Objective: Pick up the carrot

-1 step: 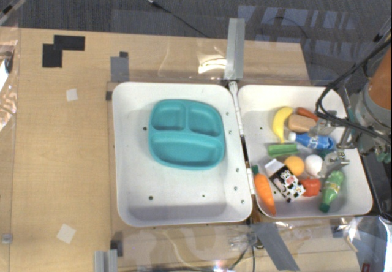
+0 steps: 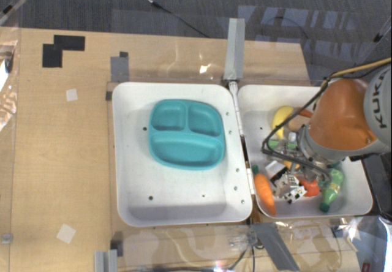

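The carrot (image 2: 264, 193) is orange and lies at the front left corner of the right bin (image 2: 254, 111), next to the divider. My gripper (image 2: 290, 184) hangs low over the bin's front middle, just right of the carrot, beneath the orange wrist band (image 2: 337, 114). Cables and the wrist hide most of its tips. The carrot rests on the bin floor, apart from the gripper.
A yellow piece (image 2: 281, 119) lies at the back of the right bin. A green item (image 2: 331, 194) and a small red-orange piece (image 2: 311, 188) sit right of the gripper. A teal divided plate (image 2: 185, 135) rests in the left bin (image 2: 131, 160).
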You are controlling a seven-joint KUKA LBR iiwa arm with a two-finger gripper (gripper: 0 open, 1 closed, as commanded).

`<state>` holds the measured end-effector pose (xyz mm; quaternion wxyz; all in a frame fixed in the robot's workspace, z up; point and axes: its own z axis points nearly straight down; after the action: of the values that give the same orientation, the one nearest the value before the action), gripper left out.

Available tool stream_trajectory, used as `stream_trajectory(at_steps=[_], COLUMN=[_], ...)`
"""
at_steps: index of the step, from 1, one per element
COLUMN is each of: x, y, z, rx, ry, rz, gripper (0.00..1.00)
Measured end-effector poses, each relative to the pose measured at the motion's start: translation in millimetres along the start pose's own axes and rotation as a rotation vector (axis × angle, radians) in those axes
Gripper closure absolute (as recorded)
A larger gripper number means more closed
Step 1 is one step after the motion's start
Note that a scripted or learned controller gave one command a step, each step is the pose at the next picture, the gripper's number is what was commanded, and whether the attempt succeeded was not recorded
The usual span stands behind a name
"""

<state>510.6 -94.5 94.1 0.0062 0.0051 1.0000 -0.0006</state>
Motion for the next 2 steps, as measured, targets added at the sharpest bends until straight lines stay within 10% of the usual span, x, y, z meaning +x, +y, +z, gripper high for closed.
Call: stream_trajectory(at_steps=[1,2], x=[-2.7,-2.6], y=[1.2,1.4], z=[-11.1,-10.9], rx=[0.001,0.000], ry=[-0.007,-0.007], rz=[-0.007,-0.007], gripper=[1.00,0.00])
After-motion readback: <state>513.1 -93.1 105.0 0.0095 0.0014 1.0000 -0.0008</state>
